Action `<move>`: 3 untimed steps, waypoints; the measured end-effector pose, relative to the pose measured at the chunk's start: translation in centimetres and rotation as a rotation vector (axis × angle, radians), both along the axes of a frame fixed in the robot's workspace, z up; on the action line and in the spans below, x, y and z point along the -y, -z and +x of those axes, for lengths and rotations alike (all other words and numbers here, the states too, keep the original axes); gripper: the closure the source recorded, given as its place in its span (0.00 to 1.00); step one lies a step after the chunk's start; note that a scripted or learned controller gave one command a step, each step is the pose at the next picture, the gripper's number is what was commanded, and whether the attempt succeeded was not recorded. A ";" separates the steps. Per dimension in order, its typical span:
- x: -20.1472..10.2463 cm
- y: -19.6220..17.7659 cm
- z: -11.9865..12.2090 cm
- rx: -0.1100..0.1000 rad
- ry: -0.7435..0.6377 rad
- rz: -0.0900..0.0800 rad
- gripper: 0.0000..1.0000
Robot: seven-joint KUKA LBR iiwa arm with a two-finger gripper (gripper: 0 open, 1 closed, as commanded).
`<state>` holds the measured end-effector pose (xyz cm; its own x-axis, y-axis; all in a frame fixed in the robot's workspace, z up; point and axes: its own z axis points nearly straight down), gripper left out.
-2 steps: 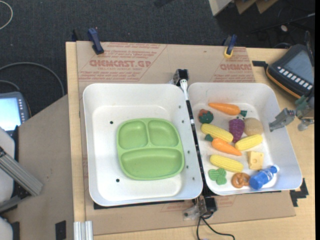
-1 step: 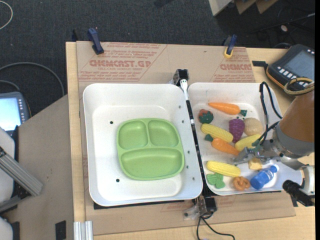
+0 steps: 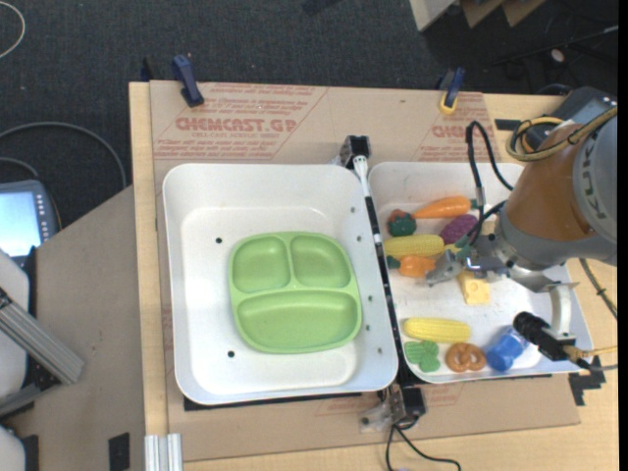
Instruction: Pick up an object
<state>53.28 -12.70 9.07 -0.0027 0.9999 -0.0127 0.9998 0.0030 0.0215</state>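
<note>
- While toy foods are lying loose in the right bin, nothing is being seen lifted, so the pick is being judged as not yet done.
- The gripper is being held low over the middle of that bin, just beside an orange toy and a yellow corn cob; whether its tips are touching either cannot be told.
- How wide the tool is set cannot be told, since its end is being shown small and partly hidden by the wrist.
- A carrot, a purple toy and a small red-and-green toy are being left toward the bin's far side.
- A cheese wedge is being left just under the wrist, with a second corn cob, a green toy, a pretzel and a blue cup nearer the front edge.
- The arm is being reached in from the right, bent down over the bin.
- A green divided plate is being left alone in the left bin.
- Closing on one toy and raising it is being judged as the work remaining.
</note>
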 end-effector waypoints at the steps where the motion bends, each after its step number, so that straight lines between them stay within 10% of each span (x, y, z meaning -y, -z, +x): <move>1: -3.3 -0.1 5.0 -0.002 0.000 0.003 0.00; 2: -3.0 -1.3 5.0 0.005 0.003 -0.001 1.00; 3: -2.9 -1.2 4.9 0.003 0.004 -0.002 0.00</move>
<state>58.22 -9.85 10.32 0.0014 0.9999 -0.0150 0.9997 -0.0010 0.0249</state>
